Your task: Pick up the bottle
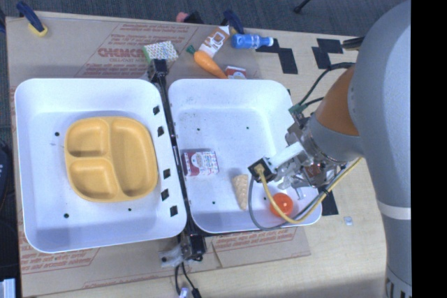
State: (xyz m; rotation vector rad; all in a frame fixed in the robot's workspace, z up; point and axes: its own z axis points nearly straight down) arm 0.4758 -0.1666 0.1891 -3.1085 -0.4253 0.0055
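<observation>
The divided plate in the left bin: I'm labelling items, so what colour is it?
The divided plate is plain yellow, shown best in the camera view.

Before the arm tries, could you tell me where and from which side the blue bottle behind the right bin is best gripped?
Probably from straight above, across the middle of the blue bottle: it lies on its side, long axis left-right in the view, so the body is narrowest front to back.
</observation>
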